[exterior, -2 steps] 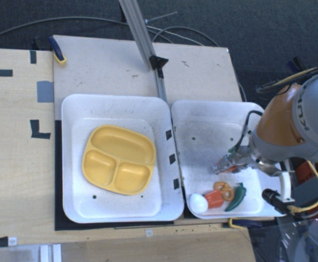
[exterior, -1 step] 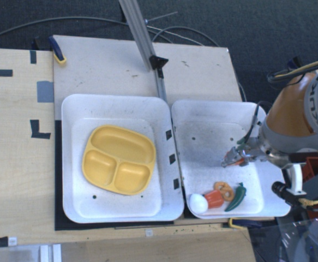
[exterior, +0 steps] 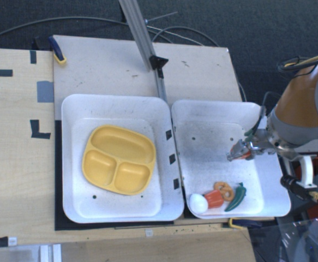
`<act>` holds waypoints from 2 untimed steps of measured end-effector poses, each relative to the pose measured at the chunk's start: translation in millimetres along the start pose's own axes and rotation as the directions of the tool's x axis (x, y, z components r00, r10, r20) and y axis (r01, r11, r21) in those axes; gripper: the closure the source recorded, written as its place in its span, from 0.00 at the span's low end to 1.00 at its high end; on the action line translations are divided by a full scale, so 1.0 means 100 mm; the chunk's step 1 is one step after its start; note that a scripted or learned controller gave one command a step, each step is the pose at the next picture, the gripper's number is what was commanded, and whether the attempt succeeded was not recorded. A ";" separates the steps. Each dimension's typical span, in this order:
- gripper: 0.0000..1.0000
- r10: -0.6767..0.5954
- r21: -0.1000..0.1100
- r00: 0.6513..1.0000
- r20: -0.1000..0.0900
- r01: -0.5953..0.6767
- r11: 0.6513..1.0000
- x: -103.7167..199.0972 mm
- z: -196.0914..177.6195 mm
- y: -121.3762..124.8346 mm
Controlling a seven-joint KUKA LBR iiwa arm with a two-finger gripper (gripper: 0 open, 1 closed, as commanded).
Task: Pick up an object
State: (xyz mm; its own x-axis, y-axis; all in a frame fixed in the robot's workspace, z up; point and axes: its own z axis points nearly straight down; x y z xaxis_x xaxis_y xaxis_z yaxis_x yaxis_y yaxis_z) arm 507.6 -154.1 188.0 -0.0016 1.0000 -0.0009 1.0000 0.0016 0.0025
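The jaws point(exterior: 236, 154) hang over the right bin point(exterior: 213, 113); whether they stand wide or narrow cannot be told. The egg point(exterior: 198, 203), pretzel point(exterior: 224, 190) and green pepper point(exterior: 236, 197) huddle touching at the near wall, so a descent risks nudging neighbours or pinching nothing.

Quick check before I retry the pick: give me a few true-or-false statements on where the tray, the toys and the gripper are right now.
1. The yellow divided tray lies in the left bin. True.
2. The white egg sits in the left bin. False: it lies at the near edge of the right bin.
3. The green pepper lies beside the orange toy pieces. True.
4. The gripper is over the left bin. False: it is over the right bin, above the toy cluster.
5. The yellow tray is stacked on the toys. False: they lie in separate bins.
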 end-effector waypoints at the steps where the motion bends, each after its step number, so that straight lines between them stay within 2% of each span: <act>1: 1.00 0.000 0.001 1.000 0.000 0.000 1.000 0.00 -0.24 0.01; 2: 1.00 -0.006 0.004 1.000 -0.003 0.006 1.000 0.58 -0.36 -0.02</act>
State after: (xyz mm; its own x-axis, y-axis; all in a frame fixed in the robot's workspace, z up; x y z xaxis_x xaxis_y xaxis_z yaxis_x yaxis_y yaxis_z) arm 505.4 -96.4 224.1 -0.0073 1.0000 0.0025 1.0000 0.0073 -0.0010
